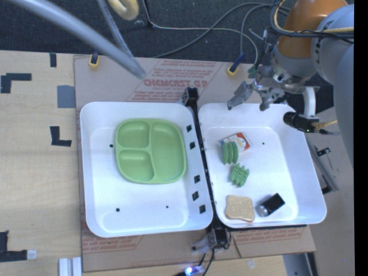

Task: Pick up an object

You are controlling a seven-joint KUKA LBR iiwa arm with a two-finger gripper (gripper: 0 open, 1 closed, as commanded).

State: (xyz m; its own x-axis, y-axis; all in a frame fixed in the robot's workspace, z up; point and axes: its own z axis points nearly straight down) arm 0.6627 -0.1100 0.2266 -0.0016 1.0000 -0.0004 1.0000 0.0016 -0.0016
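Note:
My gripper (252, 100) hangs over the far edge of the right bin (299, 171), fingers spread apart with nothing between them. Below it in that bin lie a green pea pod (229, 152) beside a small red and white carton (241, 141). A green leafy piece (239, 175) lies nearer the middle. A slice of toast (239, 208) and a small black and silver object (270, 204) rest by the near wall. All of them sit well below and apart from the gripper.
The left bin (98, 171) holds a green divided plate (150, 150). A black divider with clips (195, 154) runs between the bins. Grey tripod legs (86, 27) cross the top left. Cables trail behind the arm (310, 33).

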